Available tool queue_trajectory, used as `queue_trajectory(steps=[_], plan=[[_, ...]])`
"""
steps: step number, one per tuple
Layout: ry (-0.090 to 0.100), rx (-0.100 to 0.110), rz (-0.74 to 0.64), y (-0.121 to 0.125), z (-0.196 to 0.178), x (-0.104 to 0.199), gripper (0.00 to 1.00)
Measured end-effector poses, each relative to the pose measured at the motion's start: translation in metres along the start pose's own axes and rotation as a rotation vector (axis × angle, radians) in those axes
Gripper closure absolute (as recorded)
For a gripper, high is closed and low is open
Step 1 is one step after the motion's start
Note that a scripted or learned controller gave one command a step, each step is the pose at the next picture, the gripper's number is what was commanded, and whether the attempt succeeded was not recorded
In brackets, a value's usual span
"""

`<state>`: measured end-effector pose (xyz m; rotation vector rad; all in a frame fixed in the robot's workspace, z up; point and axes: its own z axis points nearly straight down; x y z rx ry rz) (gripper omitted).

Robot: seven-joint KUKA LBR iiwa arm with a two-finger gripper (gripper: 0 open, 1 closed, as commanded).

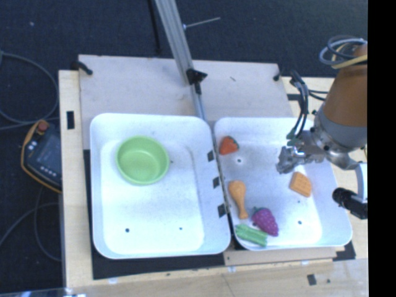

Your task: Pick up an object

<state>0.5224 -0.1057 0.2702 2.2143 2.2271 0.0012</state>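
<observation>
Gripper [286, 163] hovering over right bin [275, 132], upper right part; fingers state: cannot tell, nothing seen clamped. Cracker [301, 184] lying just below gripper. Strawberry [228, 145] sitting near bin's left rim; drumstick [238, 197], grapes [265, 220], cucumber [251, 234] crowding lower-left corner. Bin centre offering open floor. Left bin [154, 228]: bowl [143, 159] sitting upper left, remainder lying open. Counter [136, 85] running bare behind bins.

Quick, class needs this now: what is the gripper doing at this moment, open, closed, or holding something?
Gripper: cannot be told from this view. It hangs over the right shallow white bin, beside the flat orange wedge-shaped toy.
</observation>
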Motion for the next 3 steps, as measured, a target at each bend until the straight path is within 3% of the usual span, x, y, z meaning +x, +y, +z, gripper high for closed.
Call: queue_trajectory(steps=[3], plan=[[0.001,0.002,-0.001,0.023,0.005,0.165,1.0]])
